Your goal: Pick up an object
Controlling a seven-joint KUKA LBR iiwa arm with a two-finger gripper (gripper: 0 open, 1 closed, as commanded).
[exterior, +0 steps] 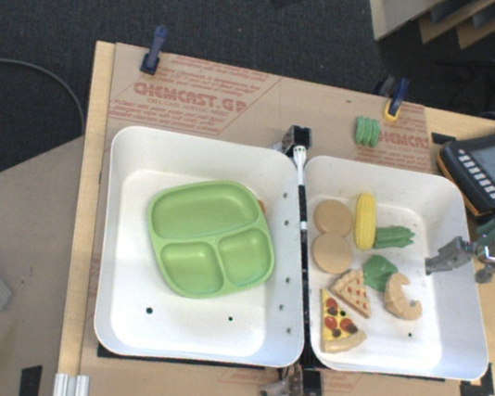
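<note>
Two round cookies (334, 219), two pizza slices (354, 294), one corn cob (365, 220).

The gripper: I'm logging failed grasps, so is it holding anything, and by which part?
Nothing is held. The gripper hangs over the right bin's right side, apart from the croissant.

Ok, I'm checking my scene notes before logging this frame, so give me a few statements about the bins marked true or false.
1. The green divided tray lies in the left bin. True.
2. The corn cob lies in the left bin. False: it is in the right bin.
3. Two pizza slices lie in the right bin. True.
4. The gripper is over the left bin. False: it is at the right bin's right side.
</note>
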